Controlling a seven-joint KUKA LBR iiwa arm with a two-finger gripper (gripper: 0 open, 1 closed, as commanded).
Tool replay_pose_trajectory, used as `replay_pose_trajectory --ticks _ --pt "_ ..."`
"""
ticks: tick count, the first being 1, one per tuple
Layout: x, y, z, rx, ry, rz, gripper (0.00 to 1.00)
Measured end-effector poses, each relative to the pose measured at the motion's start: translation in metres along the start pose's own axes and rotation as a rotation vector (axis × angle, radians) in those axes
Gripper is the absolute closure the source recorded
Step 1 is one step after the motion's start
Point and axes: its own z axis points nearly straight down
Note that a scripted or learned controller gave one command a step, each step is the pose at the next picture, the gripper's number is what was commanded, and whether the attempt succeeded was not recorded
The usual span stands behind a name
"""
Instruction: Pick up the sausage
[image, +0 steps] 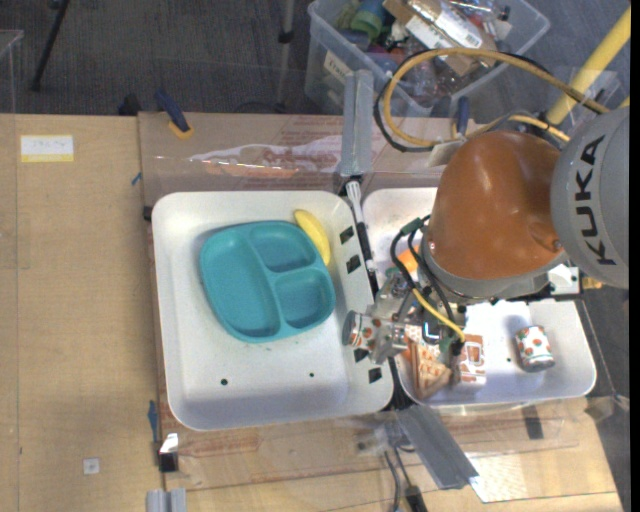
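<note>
My hand (385, 338) is down at the near left corner of the right bin (575, 375), right against the divider between the two bins. Its metal parts and wiring blur together there, and I cannot tell how far it is open or whether anything sits in it. Just beside it, toward me, lies a reddish-brown, patterned piece (430, 372) on the bin floor; that may be the sausage, though I can't say so with confidence, because the arm's orange band (495, 205) hangs over much of this bin and hides what is under it. A small red-and-white carton (471, 360) lies next to that piece, and a little can (534, 347) with red spots stands farther right.

If that piece is the sausage, I judge it a light toy, firm but smooth and rounded, so it could roll or squirt out of a pinch. I'd take it across its short width at the middle.

In the left bin (190, 385), a teal divided plate (268, 280) rests with a yellow banana (314, 233) touching its far right edge. Both bins sit on the wooden table (70, 300).
</note>
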Motion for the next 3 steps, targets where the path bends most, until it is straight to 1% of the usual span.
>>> replay_pose_trajectory --ticks 1,2,3 --pt "0.027 0.058 -0.005 -0.001 -0.004 -0.571 1.00" --pt "0.039 0.169 -0.022 -0.003 -0.007 -0.916 1.00" --pt "-0.016 0.066 -0.136 0.001 -0.009 -1.245 1.00"
